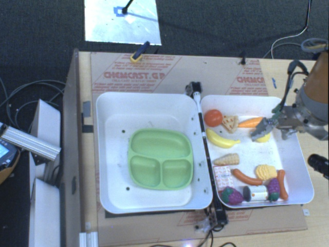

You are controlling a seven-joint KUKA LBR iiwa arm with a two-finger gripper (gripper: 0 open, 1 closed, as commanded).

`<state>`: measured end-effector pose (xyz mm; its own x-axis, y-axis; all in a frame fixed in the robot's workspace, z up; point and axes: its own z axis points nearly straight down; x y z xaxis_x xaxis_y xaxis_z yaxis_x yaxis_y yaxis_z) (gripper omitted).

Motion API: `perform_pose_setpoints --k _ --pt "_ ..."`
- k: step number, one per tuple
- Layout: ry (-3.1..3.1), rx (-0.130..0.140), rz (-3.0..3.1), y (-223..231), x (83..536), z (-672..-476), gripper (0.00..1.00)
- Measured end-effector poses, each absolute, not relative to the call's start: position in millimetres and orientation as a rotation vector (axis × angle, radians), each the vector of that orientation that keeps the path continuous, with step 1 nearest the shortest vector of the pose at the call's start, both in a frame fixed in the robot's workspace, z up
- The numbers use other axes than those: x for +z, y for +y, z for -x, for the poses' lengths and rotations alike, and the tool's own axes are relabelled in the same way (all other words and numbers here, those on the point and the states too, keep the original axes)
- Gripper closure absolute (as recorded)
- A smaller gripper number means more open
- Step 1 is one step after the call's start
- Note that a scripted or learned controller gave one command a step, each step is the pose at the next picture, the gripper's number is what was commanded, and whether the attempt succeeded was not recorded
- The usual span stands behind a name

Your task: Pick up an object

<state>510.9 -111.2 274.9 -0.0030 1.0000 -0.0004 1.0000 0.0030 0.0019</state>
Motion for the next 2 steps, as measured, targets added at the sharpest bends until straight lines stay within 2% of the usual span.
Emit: perform_pose_setpoints --k 1,2 --pt "2.224 0.000 -2.220 -97 171 -486.4 0.00" --pt "2.221 0.002 -2.219 -118 84 -487.0 0.00"
